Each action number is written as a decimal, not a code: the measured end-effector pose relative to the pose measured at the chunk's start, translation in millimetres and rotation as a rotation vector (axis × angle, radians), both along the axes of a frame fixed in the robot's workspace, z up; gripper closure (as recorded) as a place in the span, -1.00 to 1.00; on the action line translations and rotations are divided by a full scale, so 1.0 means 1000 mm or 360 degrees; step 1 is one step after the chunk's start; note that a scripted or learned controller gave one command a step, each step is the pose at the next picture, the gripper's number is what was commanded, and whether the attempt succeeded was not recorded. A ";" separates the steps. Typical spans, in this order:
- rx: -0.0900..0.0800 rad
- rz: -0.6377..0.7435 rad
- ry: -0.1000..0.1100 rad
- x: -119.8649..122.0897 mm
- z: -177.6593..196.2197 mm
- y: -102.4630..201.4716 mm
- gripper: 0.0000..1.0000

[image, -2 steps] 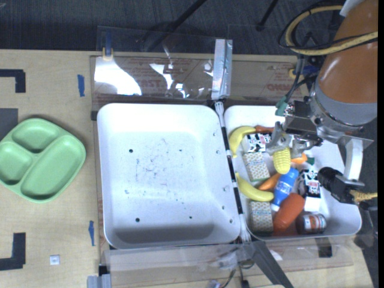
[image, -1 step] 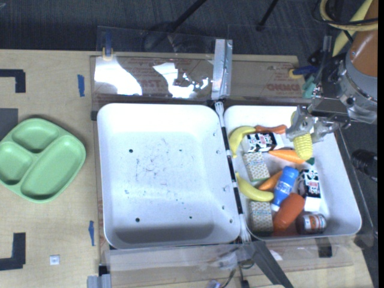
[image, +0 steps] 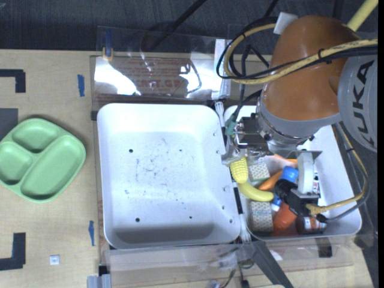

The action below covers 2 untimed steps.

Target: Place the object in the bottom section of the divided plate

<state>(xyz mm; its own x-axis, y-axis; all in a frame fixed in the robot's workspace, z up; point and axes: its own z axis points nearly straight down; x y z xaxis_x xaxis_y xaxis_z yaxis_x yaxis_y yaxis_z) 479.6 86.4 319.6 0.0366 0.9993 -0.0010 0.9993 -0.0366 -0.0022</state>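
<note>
The green divided plate (image: 41,159) lies on the wooden bench at the far left, outside the bins, with two small sections at its upper left and one large section at its lower right. My gripper (image: 247,150) hangs under the orange wrist band, low over the left side of the right bin (image: 348,221). It is just above a yellow corn cob (image: 240,170) and a banana (image: 255,191). The arm hides how the jaws stand and whether anything is between them.
The right bin also holds an orange carrot (image: 273,179), a blue-capped bottle (image: 290,174), a white item (image: 307,173), an orange bottle (image: 285,218) and a patterned sponge (image: 260,212). The left bin (image: 162,167) lies between gripper and plate. Cables loop above the arm.
</note>
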 end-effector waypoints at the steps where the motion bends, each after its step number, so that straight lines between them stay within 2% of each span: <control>1: -0.0002 -0.0387 -0.0005 0.001 0.007 -0.044 1.00; 2: -0.0001 -0.0254 -0.0003 0.036 0.045 0.007 1.00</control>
